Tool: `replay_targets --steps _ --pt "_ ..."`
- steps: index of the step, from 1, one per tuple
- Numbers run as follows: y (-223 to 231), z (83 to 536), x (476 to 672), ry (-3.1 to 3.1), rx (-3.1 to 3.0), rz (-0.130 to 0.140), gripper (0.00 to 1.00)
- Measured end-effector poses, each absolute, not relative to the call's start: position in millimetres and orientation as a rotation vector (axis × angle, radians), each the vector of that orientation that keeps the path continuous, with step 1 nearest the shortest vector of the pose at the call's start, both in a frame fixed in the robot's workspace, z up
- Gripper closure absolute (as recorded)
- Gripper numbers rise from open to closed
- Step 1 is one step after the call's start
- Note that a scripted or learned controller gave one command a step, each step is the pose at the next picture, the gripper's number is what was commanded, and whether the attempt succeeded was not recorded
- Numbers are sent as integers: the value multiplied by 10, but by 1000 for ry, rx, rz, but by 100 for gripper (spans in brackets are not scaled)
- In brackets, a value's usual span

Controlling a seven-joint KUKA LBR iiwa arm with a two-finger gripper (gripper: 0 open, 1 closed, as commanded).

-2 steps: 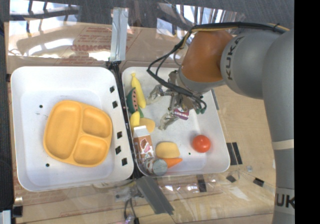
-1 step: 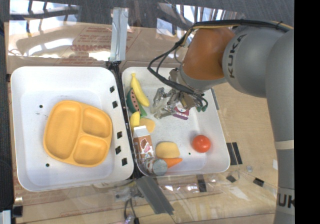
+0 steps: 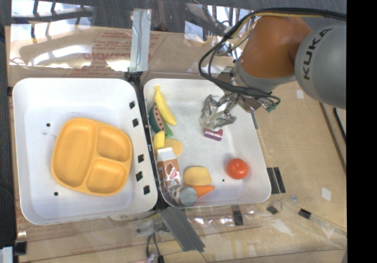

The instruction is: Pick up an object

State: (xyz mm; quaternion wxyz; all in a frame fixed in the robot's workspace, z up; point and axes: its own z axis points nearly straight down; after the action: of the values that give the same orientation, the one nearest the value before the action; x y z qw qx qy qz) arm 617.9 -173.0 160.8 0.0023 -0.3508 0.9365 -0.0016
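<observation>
Small maroon packet (image 3: 213, 133) just below fingers (image 3: 219, 113)

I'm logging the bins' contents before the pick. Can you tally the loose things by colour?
Yellow: 4, the tray, banana, lemon, a small piece
Red: 1, the tomato
Orange: 1, the carrot
Mixed colours: 4, melon slice, carton, can, small packet
Total: 10
</observation>
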Motion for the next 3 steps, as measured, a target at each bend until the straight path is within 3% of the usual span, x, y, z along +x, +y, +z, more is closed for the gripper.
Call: replay_targets --steps 1,2,3 --pt "-1084 911 5736 2864 -1294 8 100" --pt "-1100 917 5739 2865 -1291 4 0" --pt "-1075 1023 5756 2858 -1299 4 100"
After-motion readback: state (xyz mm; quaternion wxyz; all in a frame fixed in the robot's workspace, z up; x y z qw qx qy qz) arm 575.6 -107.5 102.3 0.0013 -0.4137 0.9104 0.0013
